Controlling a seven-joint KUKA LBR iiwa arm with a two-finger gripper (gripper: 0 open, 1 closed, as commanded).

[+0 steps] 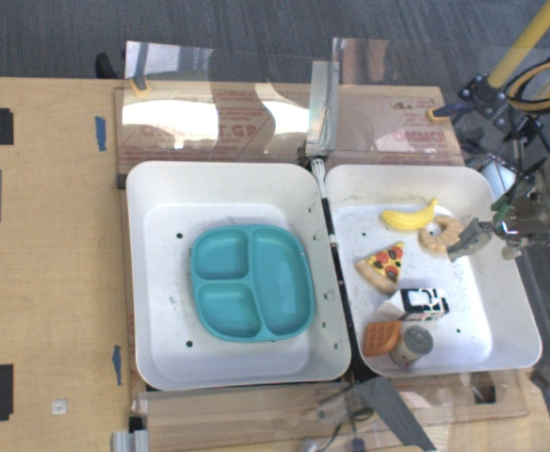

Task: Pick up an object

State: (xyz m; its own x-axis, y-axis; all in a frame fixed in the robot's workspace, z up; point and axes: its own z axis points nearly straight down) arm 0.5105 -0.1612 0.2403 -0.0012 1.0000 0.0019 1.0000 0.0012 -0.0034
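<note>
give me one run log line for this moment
gripper: over right bin, by tan ring-shaped item | grasp: cannot tell | nearby: banana, pizza slice | left bin: teal divided plate

Bins point(153, 281) white. Divided plate point(252, 282) teal. Banana point(411, 217) yellow. Pizza slice point(382, 266) orange-yellow w/ red spots. Small carton point(424, 302) black & white. Can point(412, 344) grey top. Block point(381, 338) beside it orange-brown. Bench point(40, 252) tan.

- Bench point(40, 252): tan surface carrying black markings at the left and short blue tape strips near the bins.
- Left bin point(153, 196): white, shallow, resting on the bench.
- Right bin point(510, 337): white, shallow, set just beside the left bin, their rims meeting.
</note>
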